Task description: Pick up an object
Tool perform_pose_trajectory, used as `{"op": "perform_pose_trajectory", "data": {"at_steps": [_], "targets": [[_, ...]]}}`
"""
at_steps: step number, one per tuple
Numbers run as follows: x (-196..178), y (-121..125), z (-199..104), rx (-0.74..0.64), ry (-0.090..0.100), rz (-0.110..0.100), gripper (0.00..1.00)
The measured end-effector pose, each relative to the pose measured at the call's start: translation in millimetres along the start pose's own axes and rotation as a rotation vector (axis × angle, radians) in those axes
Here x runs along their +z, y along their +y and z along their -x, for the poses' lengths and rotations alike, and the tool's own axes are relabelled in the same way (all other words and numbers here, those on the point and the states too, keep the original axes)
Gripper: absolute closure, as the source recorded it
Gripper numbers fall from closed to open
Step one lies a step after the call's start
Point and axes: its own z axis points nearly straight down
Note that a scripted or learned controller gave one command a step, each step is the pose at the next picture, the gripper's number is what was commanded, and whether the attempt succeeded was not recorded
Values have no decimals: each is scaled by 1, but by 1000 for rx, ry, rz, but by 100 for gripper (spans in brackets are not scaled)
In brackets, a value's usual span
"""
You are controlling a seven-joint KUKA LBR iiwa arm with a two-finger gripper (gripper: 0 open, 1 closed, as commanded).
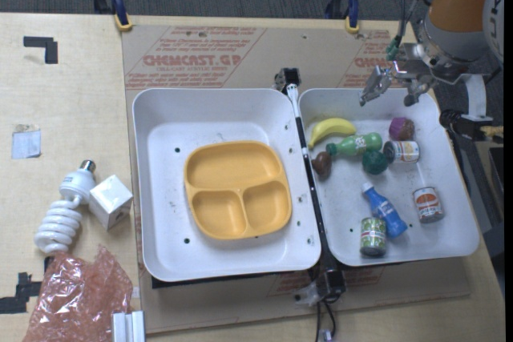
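Above the right bin's far edge: hand, fingers spread apart, nothing between them, touching nothing.
Progress: no object lifted; the whole reach, grasp and lift remain.
Right bin: banana, green bottle, blue bottle, small cans.
Left bin: yellow tray.

Pincer hangs spread, nothing between its fingers; wrist above it.

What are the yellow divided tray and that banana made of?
The yellow tray looks like moulded plastic: even colour, matte sheen, rounded compartments. The banana is probably a plastic toy, judging by its smooth, uniform yellow skin, though the view is too small to be sure.
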Motion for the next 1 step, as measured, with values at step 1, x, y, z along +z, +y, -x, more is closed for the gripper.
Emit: {"op": "perform_pose_trajectory", "data": {"at_steps": [1], "targets": [[136, -9, -1, 2, -1, 2, 0]]}}
